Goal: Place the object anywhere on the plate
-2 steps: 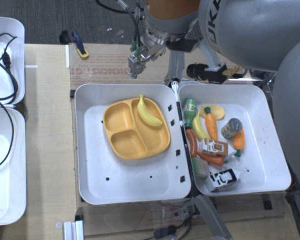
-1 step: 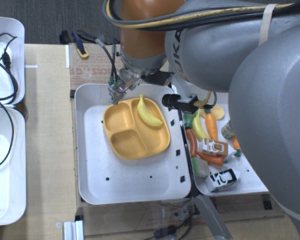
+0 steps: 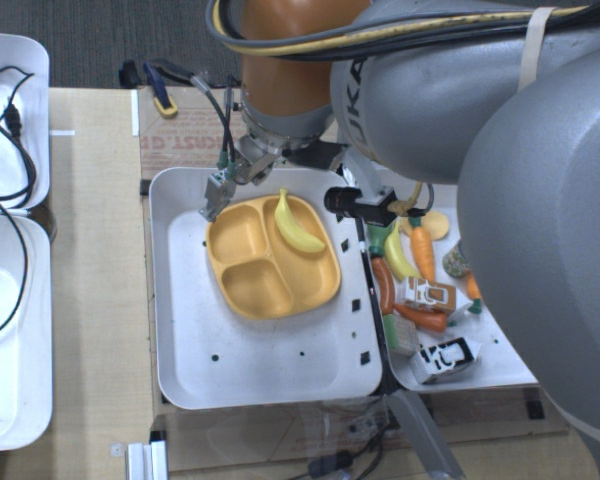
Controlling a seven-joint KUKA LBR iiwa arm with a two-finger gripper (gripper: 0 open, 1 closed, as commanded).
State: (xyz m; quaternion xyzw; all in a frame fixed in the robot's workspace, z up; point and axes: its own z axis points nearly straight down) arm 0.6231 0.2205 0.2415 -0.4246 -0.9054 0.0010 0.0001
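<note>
A yellow divided plate [image 3: 270,263] lies in the left white bin [image 3: 270,373], toward its back. A yellow toy banana [image 3: 297,226] rests in the plate's back right compartment, apart from the gripper. My gripper [image 3: 218,190] hangs off the orange wrist band at the plate's back left rim, just above the bin floor. Nothing shows in it. The big grey arm covers the upper right of the view and hides part of the right bin.
The right bin [image 3: 480,368] holds several toy foods: an orange carrot [image 3: 421,251], a second banana [image 3: 398,253], a red sausage [image 3: 416,316] and a small black-and-white box [image 3: 448,356]. White tubs with black cables [image 3: 5,158] stand at far left.
</note>
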